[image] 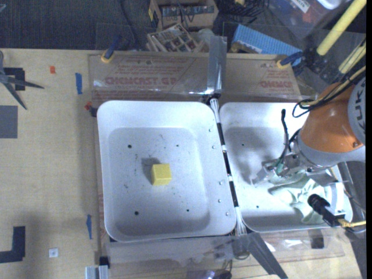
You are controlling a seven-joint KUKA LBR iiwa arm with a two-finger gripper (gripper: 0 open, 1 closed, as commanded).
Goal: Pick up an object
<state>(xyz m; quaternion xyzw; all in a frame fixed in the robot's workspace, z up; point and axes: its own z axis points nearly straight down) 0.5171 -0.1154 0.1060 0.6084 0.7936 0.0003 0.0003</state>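
Small yellow foam-like cube [161, 174] sits alone in left white bin [116, 121]. Looks light, squashy; pinch flat sides. Claw [278, 174] low in right white bin [244, 121]; grip unclear, cannot tell.

bins: 2 [116, 121] [244, 118] | yellow block: 1 [161, 174] | arm: 1 [331, 129]

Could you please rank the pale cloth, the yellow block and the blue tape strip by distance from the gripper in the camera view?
From the gripper:
1. Pale cloth, right bin, just beside it.
2. Yellow block, middle of left bin.
3. Blue tape strip, bench top, far upper left.
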